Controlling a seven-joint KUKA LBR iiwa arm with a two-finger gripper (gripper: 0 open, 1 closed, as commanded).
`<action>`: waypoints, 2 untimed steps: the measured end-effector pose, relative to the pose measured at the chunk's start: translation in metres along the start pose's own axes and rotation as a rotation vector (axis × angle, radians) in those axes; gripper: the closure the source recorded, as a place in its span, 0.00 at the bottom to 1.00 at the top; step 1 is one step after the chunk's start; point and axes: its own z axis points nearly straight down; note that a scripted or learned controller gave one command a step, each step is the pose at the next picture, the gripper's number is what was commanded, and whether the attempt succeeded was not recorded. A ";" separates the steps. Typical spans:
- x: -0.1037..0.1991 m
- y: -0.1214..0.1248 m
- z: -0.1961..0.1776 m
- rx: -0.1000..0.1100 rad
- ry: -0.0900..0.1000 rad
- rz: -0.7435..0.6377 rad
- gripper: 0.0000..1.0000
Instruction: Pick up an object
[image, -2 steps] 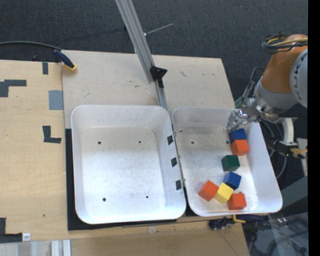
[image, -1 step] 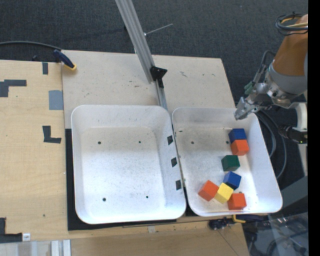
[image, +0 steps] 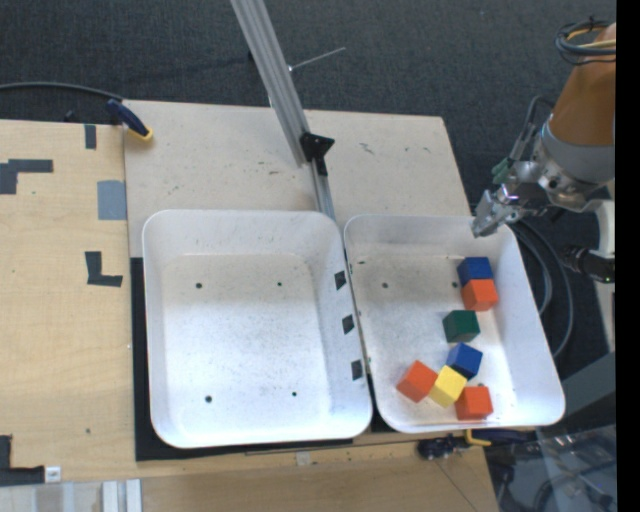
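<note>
- The gripper (image: 490, 215) hangs over the far right corner of the right bin (image: 400, 250), just above its rim; whether it is released or clenched I cannot tell, and nothing shows in its grasp.
- I judge this a waiting pose at the bin's edge, the arm set clear of the blocks so that a descent can be chosen.
- All the candidates lie in that same bin, below and slightly left of the gripper as the camera sees it, so any of them suits the task.
- Nearest are a blue cube (image: 475, 269) and an orange cube (image: 480, 293) touching it, close to the right wall.
- Beyond them a dark green cube (image: 461, 325) sits alone, with room around it, which probably makes it the easiest grasp.
- Farthest off is a tight cluster: a second blue cube (image: 465, 358), a yellow cube (image: 449, 385), an orange cube at the left (image: 416, 381) and another at the near wall (image: 474, 401).
- The cubes look small, matt and sharp-edged, several turned at angles.
- The left bin (image: 240, 320) lies well apart from the gripper.
</note>
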 end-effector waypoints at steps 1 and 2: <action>0.055 -0.009 -0.003 0.001 0.002 -0.004 1.00; 0.095 -0.025 0.001 0.003 0.001 -0.003 1.00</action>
